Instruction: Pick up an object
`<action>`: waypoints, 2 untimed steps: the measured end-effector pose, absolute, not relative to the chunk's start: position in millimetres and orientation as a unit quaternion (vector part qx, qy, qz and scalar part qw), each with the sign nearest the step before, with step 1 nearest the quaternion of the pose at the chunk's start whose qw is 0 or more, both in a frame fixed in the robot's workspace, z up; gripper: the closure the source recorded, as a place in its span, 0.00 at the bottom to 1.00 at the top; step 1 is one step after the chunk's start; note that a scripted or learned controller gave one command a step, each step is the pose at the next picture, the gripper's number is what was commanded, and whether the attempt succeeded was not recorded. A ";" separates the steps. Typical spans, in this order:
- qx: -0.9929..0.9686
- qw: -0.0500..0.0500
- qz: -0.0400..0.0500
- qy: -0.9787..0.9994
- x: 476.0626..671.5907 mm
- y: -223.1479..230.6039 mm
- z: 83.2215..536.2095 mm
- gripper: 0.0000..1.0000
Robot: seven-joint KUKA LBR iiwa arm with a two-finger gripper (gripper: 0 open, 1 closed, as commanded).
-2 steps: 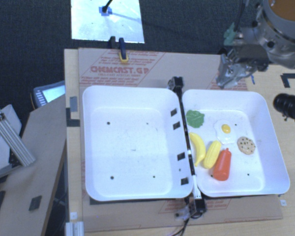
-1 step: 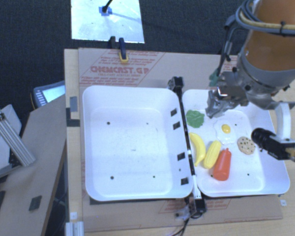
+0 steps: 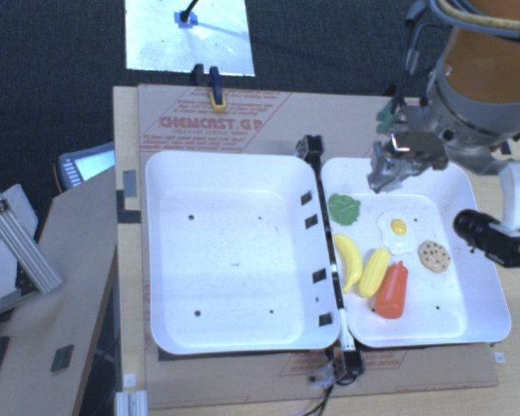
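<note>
Red bottle (image 3: 393,289) upright-ish, cap toward far rim; gripper (image 3: 386,177) state unclear.

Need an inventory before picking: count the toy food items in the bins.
6, all in the right bin: green leaf, fried egg, cookie, banana, corn, red bottle.

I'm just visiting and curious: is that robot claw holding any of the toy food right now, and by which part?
Nothing is held. The gripper hangs above the right bin's far edge, with no item between its fingers.
</note>
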State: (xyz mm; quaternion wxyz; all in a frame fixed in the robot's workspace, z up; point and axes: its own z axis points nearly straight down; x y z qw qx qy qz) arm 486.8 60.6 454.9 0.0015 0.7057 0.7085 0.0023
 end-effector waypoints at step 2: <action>0.705 0.001 0.002 0.709 486.7 95.6 514.3 1.00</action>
